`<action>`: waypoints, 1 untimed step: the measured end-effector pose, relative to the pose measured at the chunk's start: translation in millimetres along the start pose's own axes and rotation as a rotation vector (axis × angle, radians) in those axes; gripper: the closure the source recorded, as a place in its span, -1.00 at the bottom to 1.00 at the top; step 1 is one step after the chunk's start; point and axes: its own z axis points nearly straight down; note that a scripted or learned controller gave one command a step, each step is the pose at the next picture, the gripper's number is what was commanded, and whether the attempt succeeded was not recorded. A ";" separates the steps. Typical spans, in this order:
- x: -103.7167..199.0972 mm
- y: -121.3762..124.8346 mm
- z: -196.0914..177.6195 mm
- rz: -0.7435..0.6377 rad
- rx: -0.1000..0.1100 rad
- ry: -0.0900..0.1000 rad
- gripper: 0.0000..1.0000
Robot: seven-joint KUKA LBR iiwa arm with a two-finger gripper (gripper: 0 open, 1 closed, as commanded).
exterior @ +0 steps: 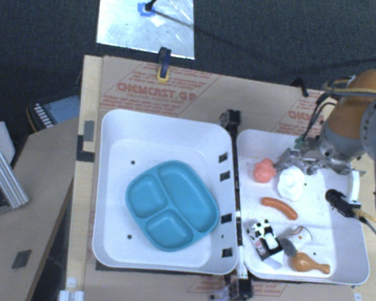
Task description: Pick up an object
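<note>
Over the right bin (357,263), gripper (303,161) just above a white object (291,182), finger opening indiscernible, nothing visibly held.

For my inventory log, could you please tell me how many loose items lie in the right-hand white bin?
5 that I can see: a pink ball, a white rounded lump beside it, an orange sausage mid-bin, a black-and-white toy and a tan drumstick near the front. The arm may hide more.
</note>
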 end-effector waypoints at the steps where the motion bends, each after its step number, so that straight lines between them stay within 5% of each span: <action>1: -0.3 2.3 -14.5 -0.001 -0.007 -0.001 1.00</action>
